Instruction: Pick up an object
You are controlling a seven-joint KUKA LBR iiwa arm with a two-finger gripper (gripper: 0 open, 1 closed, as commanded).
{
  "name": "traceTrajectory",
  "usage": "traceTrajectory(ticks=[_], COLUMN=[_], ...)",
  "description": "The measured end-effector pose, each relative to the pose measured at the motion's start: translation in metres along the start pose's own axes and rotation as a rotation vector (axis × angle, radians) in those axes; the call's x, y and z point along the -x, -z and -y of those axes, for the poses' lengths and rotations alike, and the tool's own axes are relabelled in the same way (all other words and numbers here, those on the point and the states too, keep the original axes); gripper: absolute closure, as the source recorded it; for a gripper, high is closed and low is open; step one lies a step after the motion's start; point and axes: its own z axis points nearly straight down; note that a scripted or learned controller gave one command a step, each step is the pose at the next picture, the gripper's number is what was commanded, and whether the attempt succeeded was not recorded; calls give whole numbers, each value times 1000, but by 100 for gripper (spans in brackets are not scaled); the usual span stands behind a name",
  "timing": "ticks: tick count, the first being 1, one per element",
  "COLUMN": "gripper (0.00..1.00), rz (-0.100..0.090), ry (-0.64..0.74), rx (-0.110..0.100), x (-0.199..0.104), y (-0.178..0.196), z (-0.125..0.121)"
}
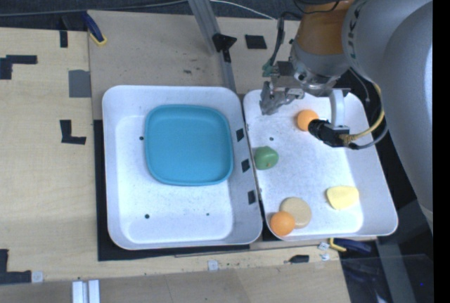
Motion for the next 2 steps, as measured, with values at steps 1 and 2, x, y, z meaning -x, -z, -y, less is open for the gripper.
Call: traceTrajectory(ticks=[1, 2], gripper=[100, 100], rz=[0, 0], ry=[1, 0], rx=[1, 0], x=[-60, -102], y=[9, 8], z=[-14, -33])
